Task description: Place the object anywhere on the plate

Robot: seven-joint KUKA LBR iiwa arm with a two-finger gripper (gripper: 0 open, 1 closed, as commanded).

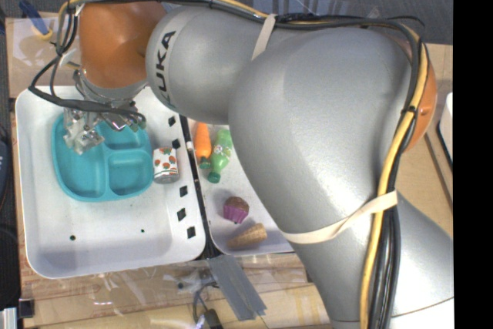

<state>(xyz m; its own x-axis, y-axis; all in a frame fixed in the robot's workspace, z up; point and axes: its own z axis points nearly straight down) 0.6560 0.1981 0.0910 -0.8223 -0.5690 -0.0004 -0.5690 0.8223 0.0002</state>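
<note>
A turquoise divided plate (108, 166) lies in the left bin (100, 243). My gripper (86, 131) hangs over the plate's upper left compartment, its metal parts pointing down at it. Whether anything sits between them is hidden at this angle. A small red and white can (166, 165) stands just off the plate's right edge, on the bin floor. The grey arm with its orange band (112, 42) reaches across from the right and covers most of the right bin.
In the right bin (231, 231) lie an orange carrot (202, 144), a green bottle (219, 156), a purple cupcake (236, 209) and a tan cone (248, 235). The divider between the bins runs just left of them. Cables trail along the arm.
</note>
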